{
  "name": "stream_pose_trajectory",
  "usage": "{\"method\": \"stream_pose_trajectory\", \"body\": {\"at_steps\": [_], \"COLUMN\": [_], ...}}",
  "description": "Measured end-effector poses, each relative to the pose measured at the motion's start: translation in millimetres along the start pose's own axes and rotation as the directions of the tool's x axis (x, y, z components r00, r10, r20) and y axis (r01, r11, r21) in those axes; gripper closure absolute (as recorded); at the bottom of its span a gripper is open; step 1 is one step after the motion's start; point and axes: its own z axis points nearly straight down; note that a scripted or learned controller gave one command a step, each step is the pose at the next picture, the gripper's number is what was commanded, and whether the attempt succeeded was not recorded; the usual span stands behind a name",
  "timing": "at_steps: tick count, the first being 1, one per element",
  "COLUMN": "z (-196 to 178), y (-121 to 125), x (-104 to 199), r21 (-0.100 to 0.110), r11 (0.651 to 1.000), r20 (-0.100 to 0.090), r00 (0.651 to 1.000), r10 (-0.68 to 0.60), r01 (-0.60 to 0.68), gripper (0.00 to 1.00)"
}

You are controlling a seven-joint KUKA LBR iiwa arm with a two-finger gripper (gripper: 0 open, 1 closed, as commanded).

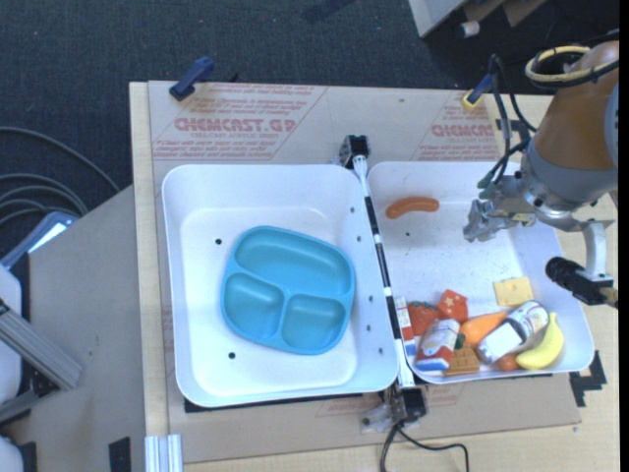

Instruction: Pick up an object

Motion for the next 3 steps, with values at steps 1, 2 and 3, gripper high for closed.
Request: {"method": "stream_pose_trajectory", "body": {"at_steps": [1, 2, 3], "z": [0.9, 106.9, 106.7], "y": [-0.6, 9.4, 13.6], "x": [0.3, 19.0, -26.9], "r21": [0.002, 0.003, 0.001], "r11": [1.0, 1.0, 1.0], "r20": [0.0, -0.001, 0.001], "r00": [1.0, 1.0, 1.0], "r10": [0.0, 0.0, 0.001], "r01": [0.0, 0.0, -0.001], "gripper": [0.0, 0.0, 0.0]}}
